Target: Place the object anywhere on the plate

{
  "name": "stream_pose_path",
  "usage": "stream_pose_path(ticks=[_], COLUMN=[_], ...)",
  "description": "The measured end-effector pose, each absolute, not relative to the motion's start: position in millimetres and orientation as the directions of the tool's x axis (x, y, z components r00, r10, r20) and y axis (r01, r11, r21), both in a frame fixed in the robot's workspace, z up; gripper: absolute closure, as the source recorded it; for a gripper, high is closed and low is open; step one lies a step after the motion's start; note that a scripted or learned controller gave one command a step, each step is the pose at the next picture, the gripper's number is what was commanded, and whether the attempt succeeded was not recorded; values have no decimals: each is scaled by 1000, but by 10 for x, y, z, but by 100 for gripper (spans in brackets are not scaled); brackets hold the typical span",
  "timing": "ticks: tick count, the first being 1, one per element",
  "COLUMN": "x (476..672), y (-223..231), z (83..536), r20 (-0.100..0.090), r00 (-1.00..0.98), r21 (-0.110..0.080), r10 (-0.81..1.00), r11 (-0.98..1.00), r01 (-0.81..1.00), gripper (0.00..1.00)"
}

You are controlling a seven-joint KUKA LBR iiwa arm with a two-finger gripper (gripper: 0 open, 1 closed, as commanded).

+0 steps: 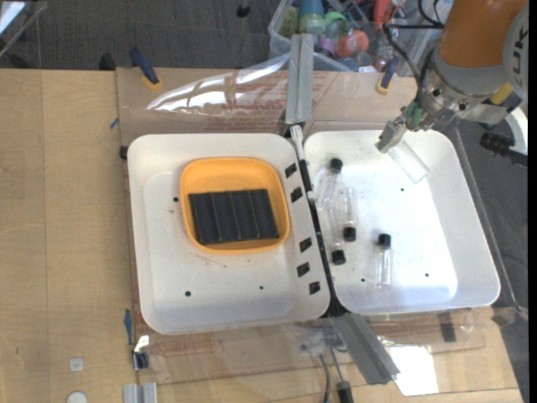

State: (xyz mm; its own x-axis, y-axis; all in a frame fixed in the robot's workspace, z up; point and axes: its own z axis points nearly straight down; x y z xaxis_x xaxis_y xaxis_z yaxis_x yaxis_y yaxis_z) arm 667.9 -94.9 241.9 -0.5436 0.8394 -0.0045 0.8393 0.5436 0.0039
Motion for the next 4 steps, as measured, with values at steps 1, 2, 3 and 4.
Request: stream_pose_path(ticks=[1,2,3,4], x=[6677,6580,6595,6571], y=[-765,-630,-663,-760], z=[2389,2660,2637,2650], r20=[-1,-5,-6,-5], r00=[-730,-843,-882,-909], r21=[1,4,3,2], r10=[684,538,472,417], r11=[730,843,882,909], r01=[684,538,472,417], gripper=[100,100,100,100])
